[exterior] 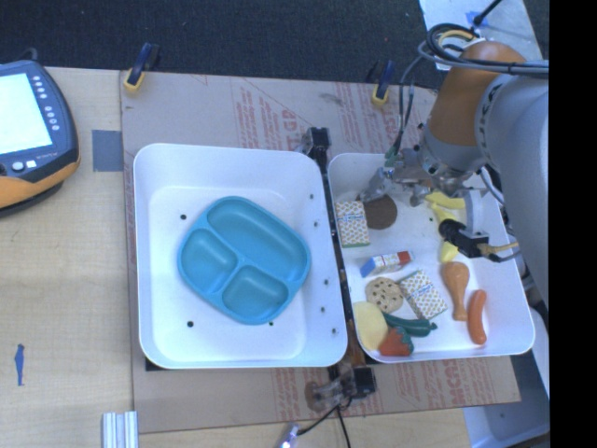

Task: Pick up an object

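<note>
Hovering: pincer [384, 187] over brown disc [380, 213], right bin [504, 343] | grip state: cannot tell | writing: none legible

My arm [508, 129] is mostly light grey, chunky rounded housing, with a shiny orange band [464, 96] wrapped round it above the wrist. Black cables [448, 45] loop off the top of the band, and thin dark wires run down to the small metal-looking gripper [392, 180] hardware.
</note>
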`<state>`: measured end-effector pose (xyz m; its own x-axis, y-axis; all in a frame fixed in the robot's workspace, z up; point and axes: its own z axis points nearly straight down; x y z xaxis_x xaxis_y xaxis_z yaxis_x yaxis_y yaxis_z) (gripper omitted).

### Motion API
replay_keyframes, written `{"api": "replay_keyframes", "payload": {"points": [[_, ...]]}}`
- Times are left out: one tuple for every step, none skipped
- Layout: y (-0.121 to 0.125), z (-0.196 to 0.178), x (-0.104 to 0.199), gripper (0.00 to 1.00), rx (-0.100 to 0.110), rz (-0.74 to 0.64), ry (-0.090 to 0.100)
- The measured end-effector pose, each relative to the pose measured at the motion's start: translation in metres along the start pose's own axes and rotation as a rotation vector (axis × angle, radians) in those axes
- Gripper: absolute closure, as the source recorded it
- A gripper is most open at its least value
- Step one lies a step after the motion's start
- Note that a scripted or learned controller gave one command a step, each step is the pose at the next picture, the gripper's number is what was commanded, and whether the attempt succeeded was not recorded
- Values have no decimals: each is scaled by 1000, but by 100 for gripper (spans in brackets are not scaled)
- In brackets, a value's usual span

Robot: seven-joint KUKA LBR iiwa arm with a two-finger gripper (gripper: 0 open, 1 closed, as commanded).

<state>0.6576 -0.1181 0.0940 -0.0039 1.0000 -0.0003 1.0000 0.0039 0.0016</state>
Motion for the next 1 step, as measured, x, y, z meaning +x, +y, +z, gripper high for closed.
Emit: {"api": "replay_keyframes", "payload": {"points": [[0, -2, 10, 0, -4, 5, -12]]}}
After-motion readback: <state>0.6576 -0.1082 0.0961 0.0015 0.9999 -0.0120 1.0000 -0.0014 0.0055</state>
